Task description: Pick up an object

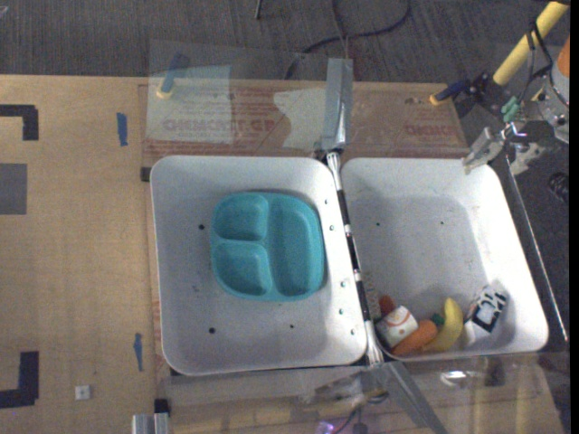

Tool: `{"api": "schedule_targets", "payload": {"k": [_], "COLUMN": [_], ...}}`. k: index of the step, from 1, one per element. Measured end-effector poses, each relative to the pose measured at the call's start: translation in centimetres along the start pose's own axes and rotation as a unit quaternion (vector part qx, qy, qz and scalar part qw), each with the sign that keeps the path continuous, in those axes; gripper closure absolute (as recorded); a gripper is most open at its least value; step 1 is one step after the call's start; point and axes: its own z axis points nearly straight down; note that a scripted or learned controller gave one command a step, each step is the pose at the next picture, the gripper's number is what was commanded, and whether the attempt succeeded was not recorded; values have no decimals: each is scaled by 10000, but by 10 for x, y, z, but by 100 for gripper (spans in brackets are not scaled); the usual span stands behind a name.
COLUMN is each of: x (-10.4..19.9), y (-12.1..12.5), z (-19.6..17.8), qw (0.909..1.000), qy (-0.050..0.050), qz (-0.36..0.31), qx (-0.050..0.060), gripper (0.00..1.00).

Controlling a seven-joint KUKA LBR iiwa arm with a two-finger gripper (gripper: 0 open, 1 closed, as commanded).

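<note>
Two white bins (181,333), one teal tray (269,245), four small objects (439,324).

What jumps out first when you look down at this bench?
The teal divided tray lying alone in the middle of the left bin. Next, a bright huddle in the right bin's near corner: a carrot, a banana and a small black-and-white thing.

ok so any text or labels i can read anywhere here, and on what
Faint reddish print on the clear sheet behind the bins: too blurred to read.
More reddish print on the sheet's right part: too blurred to read.
Black-and-white pattern on the small object in the right bin: too small to tell whether it is text.
Teal divided tray in the left bin: no text seen.
</note>
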Motion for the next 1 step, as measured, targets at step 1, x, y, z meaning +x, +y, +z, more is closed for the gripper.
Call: {"api": "schedule_targets", "payload": {"k": [1], "x": [-5], "y": [-76], "z": [101], "qw": [9998], "qy": [6], "qz": [-179], "qx": [6], "gripper": [0]}}
